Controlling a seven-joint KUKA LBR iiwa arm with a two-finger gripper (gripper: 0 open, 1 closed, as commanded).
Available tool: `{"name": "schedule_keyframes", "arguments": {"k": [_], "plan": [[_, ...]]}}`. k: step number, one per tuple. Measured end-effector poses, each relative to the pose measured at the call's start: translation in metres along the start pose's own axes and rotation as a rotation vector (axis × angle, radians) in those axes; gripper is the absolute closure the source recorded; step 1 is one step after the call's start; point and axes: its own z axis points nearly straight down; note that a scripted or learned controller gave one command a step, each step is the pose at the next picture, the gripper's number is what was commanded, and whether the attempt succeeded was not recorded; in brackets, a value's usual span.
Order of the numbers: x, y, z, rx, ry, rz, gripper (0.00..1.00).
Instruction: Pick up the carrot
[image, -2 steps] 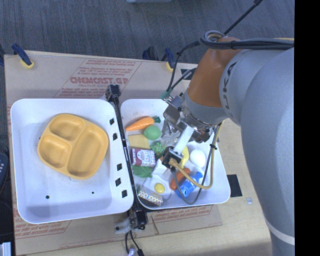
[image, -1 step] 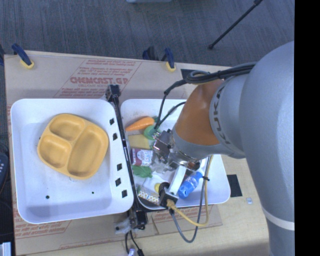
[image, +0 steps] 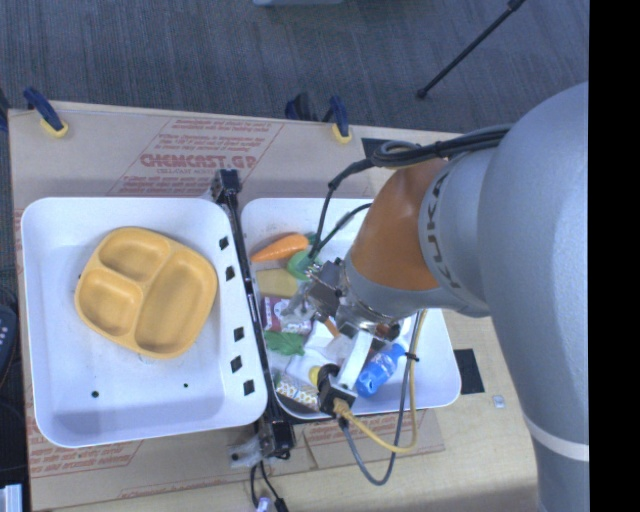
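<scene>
Gripper (image: 318, 300) hangs low over the clutter in the right bin (image: 440, 385), and the wrist hardware hides its tips, so whether it is open or closed cannot be told from this view. Starting at the left, a blue clamp (image: 45, 112) bites the far corner of the cardboard sheet (image: 200, 145) that covers the desk (image: 490, 440). Next comes the left bin (image: 50, 400), which holds a yellow divided plate (image: 146, 290) with three compartments, lying nearer its far side. A black bracket (image: 240, 290) runs along the seam where the two bins meet. In the right bin, the carrot (image: 279, 248) lies near the far left corner, slanted, with a green item (image: 300, 265) touching its right end; it sits just beyond the gripper and apart from it. Below are a green leafy piece (image: 284, 343) and some wrappers, too jumbled to name. A blue bottle (image: 380, 370) lies at the near side, beside a yellow cable (image: 385, 440) that loops over the bin's rim. The grey arm (image: 510, 230), with its orange band (image: 400, 230), covers the right part of that bin.
</scene>
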Motion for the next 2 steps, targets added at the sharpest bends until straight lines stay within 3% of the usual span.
{"name": "schedule_keyframes", "arguments": {"k": [1, 2], "plan": [[0.020, 0.038, 0.005, 0.000, 0.001, 0.018, 0.00], [0.080, 0.094, 0.004, 0.000, 0.001, 0.096, 0.00]]}}
